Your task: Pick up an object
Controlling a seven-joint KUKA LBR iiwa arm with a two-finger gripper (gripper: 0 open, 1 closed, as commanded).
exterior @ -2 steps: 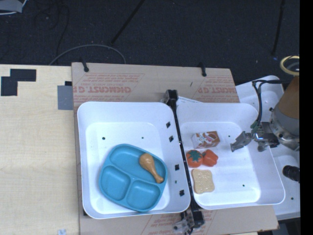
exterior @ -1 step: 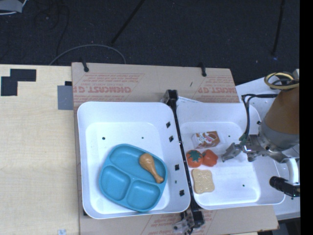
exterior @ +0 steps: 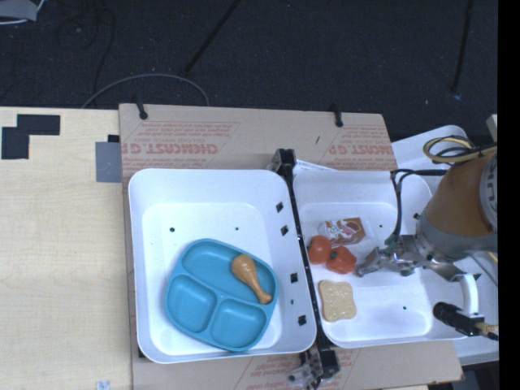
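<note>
Now our two-finger gripper (exterior: 363,267), finger state unclear, sits at 3 o'clock of the red plastic tomato (exterior: 331,254); we risk shoving it w/o a grip.

You're looking at a robotics lab: white bins (exterior: 207,187) on cardboard (exterior: 244,136), plywood surface (exterior: 57,250), loose cables (exterior: 146,80) on dark carpet.

You had smooth, glossy white plastic bins (exterior: 207,187) on matt brown cardboard (exterior: 244,136) — the blue tray (exterior: 195,299) looked plastic too, satin-smooth.
</note>
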